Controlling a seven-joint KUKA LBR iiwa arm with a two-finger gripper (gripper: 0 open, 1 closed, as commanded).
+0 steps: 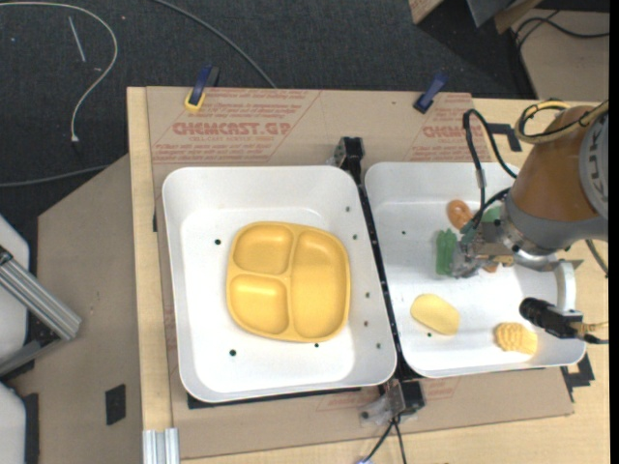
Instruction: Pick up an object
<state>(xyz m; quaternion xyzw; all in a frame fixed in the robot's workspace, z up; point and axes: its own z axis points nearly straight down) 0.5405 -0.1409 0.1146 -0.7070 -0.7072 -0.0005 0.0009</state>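
the arm's two-finger gripper (471, 257) is down low in the right-hand shallow white bin (406, 196), metal fingertips right beside a small green upright block-like object (445, 252), and from this angle i cannot tell whether the tips are apart, together or clamped on it, the grey wrist crowds over them. just above the gripper, a small orange rounded piece (457, 210) peeks out, partly hidden behind black cabling. the grey arm with its orange band (551, 177) swings in from the right and is cut off at the frame edge. nearer the front of the same bin lies a pale yellow oval lump (435, 314), and off to its right a bumpy yellow-orange piece (515, 337), with a black part of the arm touching or overlapping its upper edge, hard to say which. over in the left white bin (193, 288) sits a yellow three-compartment plastic plate (288, 280), well apart from the action.
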